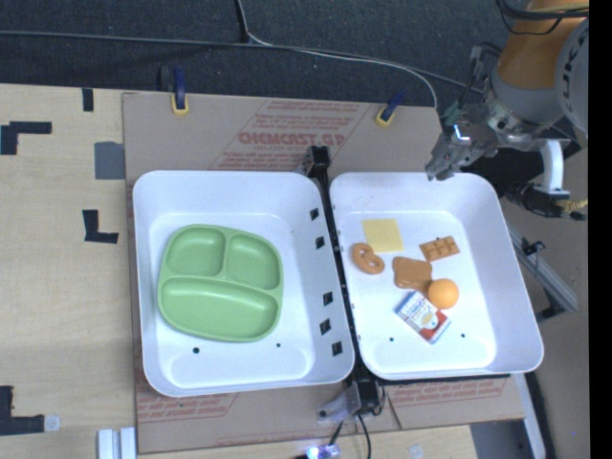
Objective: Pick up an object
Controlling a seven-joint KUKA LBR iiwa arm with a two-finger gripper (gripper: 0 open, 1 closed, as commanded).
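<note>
The right bin (497, 342) holds several small items: a yellow cheese square (382, 234), a brown pretzel (367, 258), a brown waffle piece (440, 249), a tan chunk (411, 273), an orange ball (443, 294) and a red-and-white packet (422, 316). My gripper (446, 163) hangs above the far rim of the right bin, off to the upper right of the cheese, with nothing visible between its fingers.
The left bin (153, 199) carries a green divided plate (221, 282). A black divider strip (330, 256) runs between the bins. Two clamps (179, 98) (386, 114) pin the cardboard sheet at the back. A cable (335, 55) trails across the dark backdrop.
</note>
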